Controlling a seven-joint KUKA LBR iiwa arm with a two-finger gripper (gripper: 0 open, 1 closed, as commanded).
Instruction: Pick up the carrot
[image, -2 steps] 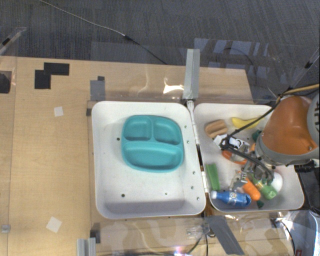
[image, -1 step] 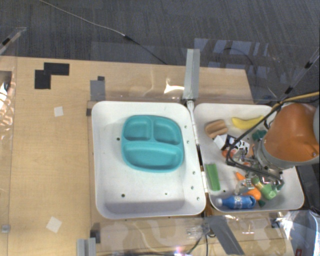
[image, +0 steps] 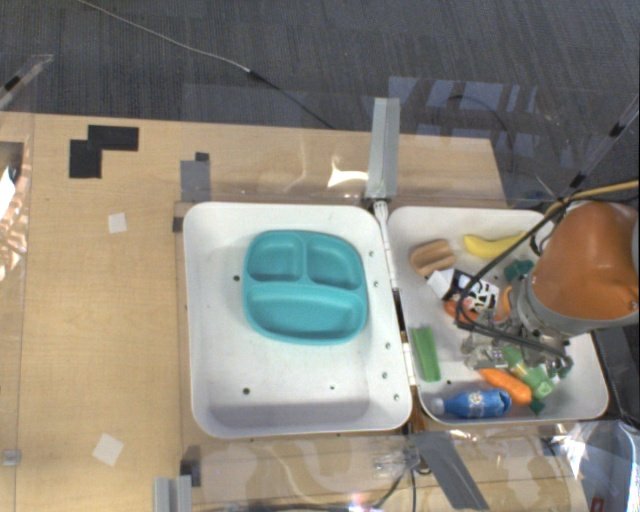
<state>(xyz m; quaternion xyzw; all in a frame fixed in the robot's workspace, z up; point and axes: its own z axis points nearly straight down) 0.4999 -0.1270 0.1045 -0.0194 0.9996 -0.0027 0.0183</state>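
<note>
left bin (image: 210, 400): centre of frame; holds a teal divided plate (image: 303, 285), apart from the clutter.
right bin (image: 600, 395): right side, crowded; things lie loose and close.
green stick (image: 427, 354): by the bin's left wall.
bread roll (image: 432, 256), banana (image: 487, 244): upper part.
blue bottle (image: 474, 403): lower edge.
carrot (image: 506, 381): lower right, flat, just beside the bottle, not lifted.
gripper (image: 510, 350): right above the carrot, lined up for a grab; claw state cannot tell, wrist hides it.

The carrot (image: 504, 382) is a small orange toy, lying flat and slanted near the right bin's (image: 430, 405) near edge, with its right end hidden under the arm.
</note>
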